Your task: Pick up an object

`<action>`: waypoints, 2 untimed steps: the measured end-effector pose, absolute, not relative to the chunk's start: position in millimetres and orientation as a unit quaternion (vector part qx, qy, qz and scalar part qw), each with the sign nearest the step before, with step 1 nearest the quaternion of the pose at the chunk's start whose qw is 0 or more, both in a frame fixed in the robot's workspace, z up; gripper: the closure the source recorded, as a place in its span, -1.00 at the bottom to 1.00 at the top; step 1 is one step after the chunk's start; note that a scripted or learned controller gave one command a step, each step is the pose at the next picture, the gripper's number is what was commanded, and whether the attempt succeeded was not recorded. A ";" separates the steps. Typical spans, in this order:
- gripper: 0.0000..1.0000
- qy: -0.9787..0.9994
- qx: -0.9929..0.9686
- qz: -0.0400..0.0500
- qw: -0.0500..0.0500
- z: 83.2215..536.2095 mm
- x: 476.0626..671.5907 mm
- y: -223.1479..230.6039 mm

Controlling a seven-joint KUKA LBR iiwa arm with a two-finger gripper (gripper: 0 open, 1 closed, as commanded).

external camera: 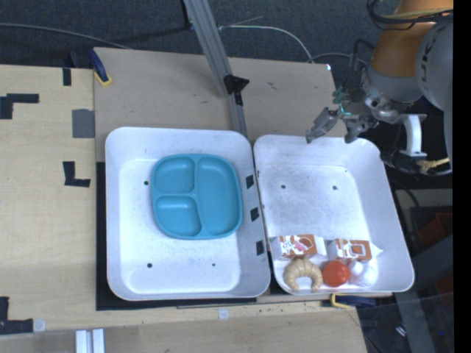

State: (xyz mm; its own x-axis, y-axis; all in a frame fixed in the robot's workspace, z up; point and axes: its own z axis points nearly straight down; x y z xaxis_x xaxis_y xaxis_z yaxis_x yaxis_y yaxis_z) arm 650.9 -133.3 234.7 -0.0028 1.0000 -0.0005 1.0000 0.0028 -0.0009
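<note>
- Gripper at upper right of frame, over the far rim of the right bin; fingers spread wide, nothing between them
- Candidates bunched at lower right, in that bin's near corner: croissant, red ball, two small packets
- Croissant looks like a light, rigid toy; curved, so likely best pinched across its thick middle
- Ball probably smooth and prone to rolling; touching its neighbours, awkward to straddle
- Packets lie flat; little edge to grip
- Left bin holds a blue divided tray
</note>
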 end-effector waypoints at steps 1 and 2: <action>-1.00 -0.708 -0.706 0.001 0.000 234.7 650.8 -133.4; -1.00 -0.708 -0.707 0.003 0.003 169.8 649.6 -133.3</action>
